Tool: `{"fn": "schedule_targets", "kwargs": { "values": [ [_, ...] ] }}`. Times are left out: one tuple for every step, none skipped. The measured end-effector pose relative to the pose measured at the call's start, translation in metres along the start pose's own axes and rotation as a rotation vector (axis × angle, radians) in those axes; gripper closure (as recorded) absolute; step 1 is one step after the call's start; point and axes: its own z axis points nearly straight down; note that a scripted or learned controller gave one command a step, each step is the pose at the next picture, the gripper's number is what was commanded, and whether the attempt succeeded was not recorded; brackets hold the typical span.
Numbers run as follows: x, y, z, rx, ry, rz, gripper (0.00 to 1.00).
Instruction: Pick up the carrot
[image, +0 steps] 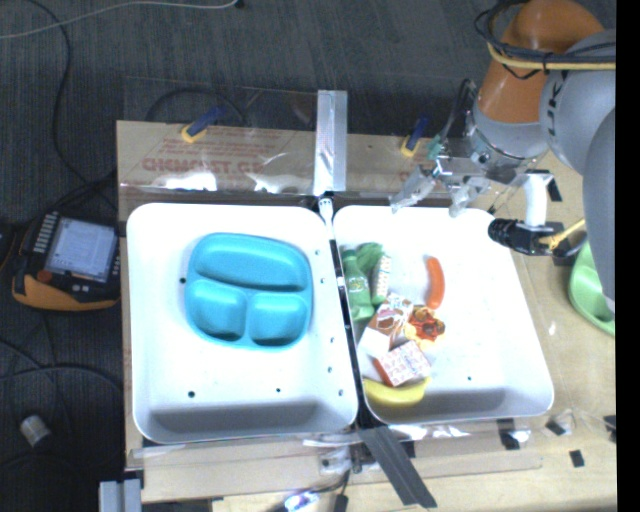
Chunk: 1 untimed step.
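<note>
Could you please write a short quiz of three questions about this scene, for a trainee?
1. True or false: the carrot lies in the right bin.
2. What sits in the left bin? A) a red bowl B) a blue divided tray C) a metal pot
3. Where is the claw relative to the carrot: touching it, or apart from it above the bin's far rim?

Key: 1. True. 2. B. 3. Apart from it, above the far rim, fingers spread; nothing is between them.
</note>
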Motion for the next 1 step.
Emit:
{"fn": "schedule_targets", "kwargs": {
  "values": [
    [-0.0079,0.0056,0.0692,0.002,0.000,0.141,0.00]
  ]
}}
